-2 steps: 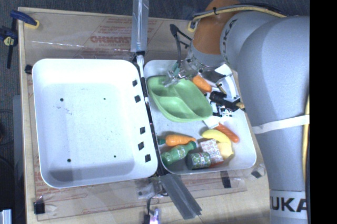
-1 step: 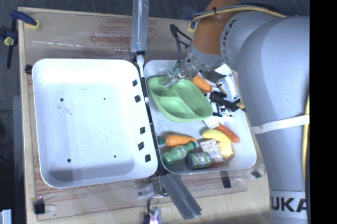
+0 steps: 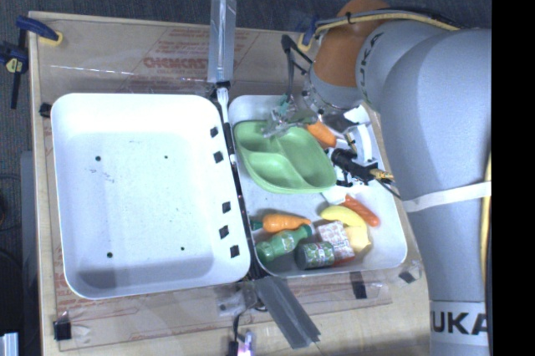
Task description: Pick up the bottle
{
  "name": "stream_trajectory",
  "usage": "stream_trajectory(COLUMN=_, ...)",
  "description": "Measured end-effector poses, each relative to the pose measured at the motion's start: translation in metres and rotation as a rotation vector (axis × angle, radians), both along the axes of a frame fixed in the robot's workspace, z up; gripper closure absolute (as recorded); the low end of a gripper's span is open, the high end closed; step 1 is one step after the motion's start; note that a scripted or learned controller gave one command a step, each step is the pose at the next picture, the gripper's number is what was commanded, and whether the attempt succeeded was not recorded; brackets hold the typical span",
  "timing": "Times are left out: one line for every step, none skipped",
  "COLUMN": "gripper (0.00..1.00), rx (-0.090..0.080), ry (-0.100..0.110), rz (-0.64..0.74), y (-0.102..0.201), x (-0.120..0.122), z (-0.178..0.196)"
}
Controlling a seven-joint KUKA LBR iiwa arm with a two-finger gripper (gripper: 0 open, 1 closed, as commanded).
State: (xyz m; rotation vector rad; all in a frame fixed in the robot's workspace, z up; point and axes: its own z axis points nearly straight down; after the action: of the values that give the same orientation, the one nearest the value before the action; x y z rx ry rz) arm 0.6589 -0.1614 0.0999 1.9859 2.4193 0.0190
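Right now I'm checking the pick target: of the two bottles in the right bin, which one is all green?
The green plastic bottle, lying beside the orange carrot. The other, a dark bottle with a printed label, lies nearer the bin's front edge.

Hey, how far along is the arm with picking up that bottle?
Nothing looks done yet: the green bottle lies on its side near the front of the right bin, beside a carrot. The hand is at the bin's far end, over the green dish. Reaching, gripping and lifting the bottle remain.
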Motion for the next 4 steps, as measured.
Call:
stream_trajectory(gripper=0.00, rx=0.000, ry=0.000, rz=-0.178, y=0.002, x=-0.057, z=0.000)
stream_trajectory(gripper=0.00, rx=-0.011, ry=-0.012, rz=-0.372, y=0.025, x=-0.112, z=0.002)
stream_trajectory(gripper=1.00, rx=-0.015, ry=-0.011, rz=-0.369, y=0.024, x=-0.112, z=0.011)
stream_trajectory(gripper=1.00, rx=-0.007, ry=0.006, rz=-0.397, y=0.018, x=-0.091, z=-0.001)
